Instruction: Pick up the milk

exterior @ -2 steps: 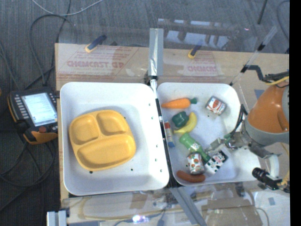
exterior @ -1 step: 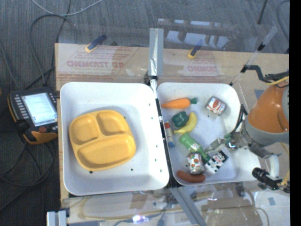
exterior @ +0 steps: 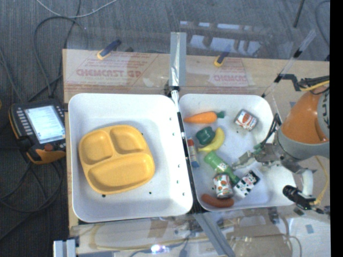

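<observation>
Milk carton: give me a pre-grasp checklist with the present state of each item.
1. Milk carton in view in the right bin: ok.
2. Tool over the right bin: ok.
3. Tool directly above the carton: not ok, it sits farther from the front rim.
4. Room around the carton: not ok, a patterned can and a green bottle crowd it.
5. Carton upright: cannot tell.

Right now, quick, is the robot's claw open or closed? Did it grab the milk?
Gripper: cannot be told, its tip is too small and blurred. It sits low in the right bin, just above the milk, which lies on the bin floor.
</observation>
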You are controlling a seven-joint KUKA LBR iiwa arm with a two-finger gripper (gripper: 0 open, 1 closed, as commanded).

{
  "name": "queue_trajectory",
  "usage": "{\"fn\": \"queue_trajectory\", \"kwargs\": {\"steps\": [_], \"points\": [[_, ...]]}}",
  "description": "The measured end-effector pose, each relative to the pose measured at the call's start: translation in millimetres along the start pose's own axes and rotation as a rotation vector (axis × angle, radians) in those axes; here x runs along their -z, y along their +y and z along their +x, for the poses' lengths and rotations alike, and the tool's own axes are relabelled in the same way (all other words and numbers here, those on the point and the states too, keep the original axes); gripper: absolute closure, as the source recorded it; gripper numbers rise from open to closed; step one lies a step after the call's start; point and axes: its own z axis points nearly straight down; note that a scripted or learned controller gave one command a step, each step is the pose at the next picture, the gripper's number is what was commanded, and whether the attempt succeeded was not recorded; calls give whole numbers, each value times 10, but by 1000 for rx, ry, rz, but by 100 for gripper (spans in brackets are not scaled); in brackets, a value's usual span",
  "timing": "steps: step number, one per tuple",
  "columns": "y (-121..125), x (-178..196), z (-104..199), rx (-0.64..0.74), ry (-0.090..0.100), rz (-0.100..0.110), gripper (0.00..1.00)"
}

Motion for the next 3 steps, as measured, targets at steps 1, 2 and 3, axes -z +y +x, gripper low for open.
{"fn": "queue_trajectory", "kwargs": {"steps": [1,2,3], "points": [[-162,7,-42,382,-19,-10,0],[-148,77,-24,384,-15,-8,100],[-149,77,-24,384,-15,-8,0]]}}
